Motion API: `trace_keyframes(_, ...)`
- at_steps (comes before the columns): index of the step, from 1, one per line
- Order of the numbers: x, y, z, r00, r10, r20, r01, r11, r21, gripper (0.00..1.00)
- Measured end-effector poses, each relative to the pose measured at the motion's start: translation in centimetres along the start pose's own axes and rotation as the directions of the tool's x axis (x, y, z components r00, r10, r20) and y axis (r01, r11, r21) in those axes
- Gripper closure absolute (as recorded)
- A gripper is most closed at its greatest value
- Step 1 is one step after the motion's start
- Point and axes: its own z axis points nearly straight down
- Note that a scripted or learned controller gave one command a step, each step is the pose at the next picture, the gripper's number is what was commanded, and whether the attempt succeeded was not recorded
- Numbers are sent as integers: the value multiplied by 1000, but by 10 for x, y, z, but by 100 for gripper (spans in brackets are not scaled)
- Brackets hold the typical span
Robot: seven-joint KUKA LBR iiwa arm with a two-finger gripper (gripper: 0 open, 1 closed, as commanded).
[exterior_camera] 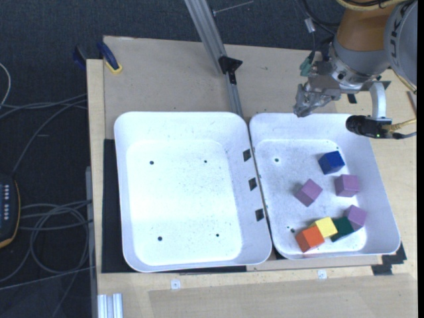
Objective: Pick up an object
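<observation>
Several small blocks lie in the right bin [278, 237]: a blue cube [330, 161], three purple cubes [308, 192] [346, 185] [356, 216], and a row of an orange block [309, 238], a yellow one [326, 228] and a green one [342, 226] near the front edge. My gripper [305, 106] hangs above the back rim of the right bin, well behind and above the blocks, with nothing visibly in it. Its fingertips look close together, but their state is unclear.
The left bin [132, 244] sits beside the right one, joined by black clips [252, 183]. A slanted metal rail [211, 35] crosses the bench behind the bins. A blue-and-yellow clamp [108, 56] sits at the back left corner. Cables lie on the floor at left.
</observation>
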Motion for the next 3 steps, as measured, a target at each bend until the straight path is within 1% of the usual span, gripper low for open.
trace_keyframes(1, 46, -2, 6, 1000, 1, 0, -1, 1000, 2, 100)
trace_keyframes(3, 160, -15, 24, 1000, 0, -1, 0, 1000, 4, 100)
